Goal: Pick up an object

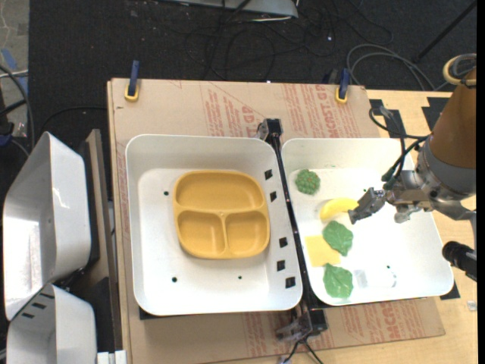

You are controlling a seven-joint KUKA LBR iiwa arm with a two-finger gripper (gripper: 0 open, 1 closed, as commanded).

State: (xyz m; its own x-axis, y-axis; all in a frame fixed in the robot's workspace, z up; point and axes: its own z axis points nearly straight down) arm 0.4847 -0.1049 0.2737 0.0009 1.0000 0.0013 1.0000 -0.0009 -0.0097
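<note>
The right bin (424, 249) holds several small items: a round dark-green piece (307, 181) at its far left, a yellow curved piece (337, 207), a green leafy piece (338, 237), a flat yellow square (320, 251), another green piece (338, 280) near the front wall, and a pale clear item (377, 279). My gripper (364, 206) reaches in from the right and hangs low over the bin, its tip just right of the yellow curved piece and above the green leafy piece. I see nothing lifted off the bin floor.
The left bin (151, 279) holds a yellow three-compartment tray (222, 213). A black divider strip (285, 226) runs between the bins. Both stand on a cardboard sheet (227, 105). A white tub (42, 211) stands off the bench at the left.
</note>
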